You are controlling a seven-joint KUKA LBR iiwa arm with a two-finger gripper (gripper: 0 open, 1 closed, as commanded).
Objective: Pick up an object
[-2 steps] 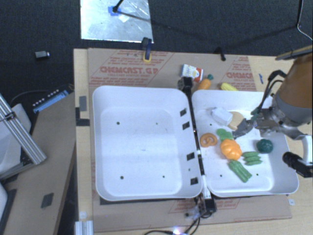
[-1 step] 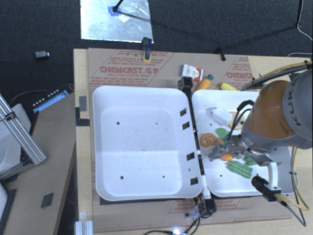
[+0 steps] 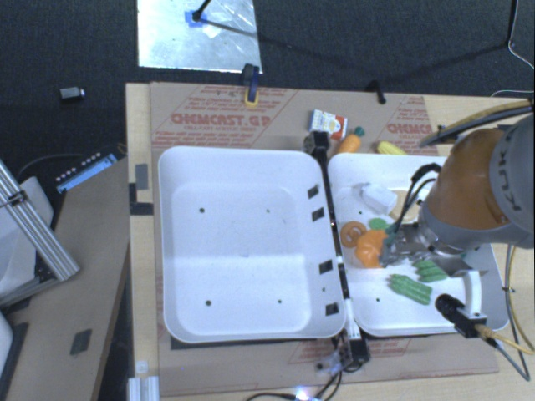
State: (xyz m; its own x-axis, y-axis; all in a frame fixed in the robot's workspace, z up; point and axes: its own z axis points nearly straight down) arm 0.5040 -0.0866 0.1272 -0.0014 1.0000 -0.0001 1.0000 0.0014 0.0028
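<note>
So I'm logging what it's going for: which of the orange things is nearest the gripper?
The orange ball-like piece in the right bin, right beside the gripper. The orange ring lies just beyond it, and the orange carrot-like piece sits outside on the board.

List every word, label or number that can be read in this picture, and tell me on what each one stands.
"CHEMCAST GP": red print on the brown sheet under the bins, top left.
The same red print at top right: partly covered, not fully readable.
Dark letters on the arm's grey casing: cut off, unreadable.
Small packet behind the bins: print too small.
</note>
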